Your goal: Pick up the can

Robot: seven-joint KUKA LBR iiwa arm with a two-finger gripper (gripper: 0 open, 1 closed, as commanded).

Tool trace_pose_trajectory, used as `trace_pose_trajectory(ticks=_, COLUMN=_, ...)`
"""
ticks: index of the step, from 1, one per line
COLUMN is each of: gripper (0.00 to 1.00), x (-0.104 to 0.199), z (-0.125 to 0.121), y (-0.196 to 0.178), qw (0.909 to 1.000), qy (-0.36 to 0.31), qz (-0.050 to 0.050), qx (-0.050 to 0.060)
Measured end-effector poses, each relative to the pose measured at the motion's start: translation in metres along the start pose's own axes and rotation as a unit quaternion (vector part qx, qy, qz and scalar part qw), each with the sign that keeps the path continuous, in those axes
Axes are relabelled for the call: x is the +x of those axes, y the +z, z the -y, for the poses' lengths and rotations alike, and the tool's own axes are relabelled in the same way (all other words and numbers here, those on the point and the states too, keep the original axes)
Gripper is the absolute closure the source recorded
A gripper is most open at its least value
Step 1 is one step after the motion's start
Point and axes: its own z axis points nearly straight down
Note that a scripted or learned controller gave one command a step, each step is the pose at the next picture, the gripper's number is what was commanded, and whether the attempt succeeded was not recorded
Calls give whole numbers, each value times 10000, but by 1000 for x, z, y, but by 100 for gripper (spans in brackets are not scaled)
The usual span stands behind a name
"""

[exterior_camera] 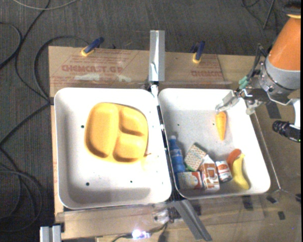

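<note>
My gripper (231, 101) hangs over the right bin's (192, 102) far edge, above the carrot (221, 125), holding nothing. The can (222, 171) lies among cartons near the banana (239, 173). I should approach it from above, avoiding its neighbours.

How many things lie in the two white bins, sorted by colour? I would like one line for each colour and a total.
Yellow: 2, the tray and the banana
Orange: 2, the carrot and a small piece by the banana
Blue: 1, the bottle
Red and white: 3, the can and two cartons
Chequered: 1, the packet
Total: 9
</note>
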Motion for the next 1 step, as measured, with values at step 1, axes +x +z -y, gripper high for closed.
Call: trace_pose_trajectory(ticks=1, gripper=0, x=1, z=18, y=171, qw=9887, qy=1499, qz=2, qx=15)
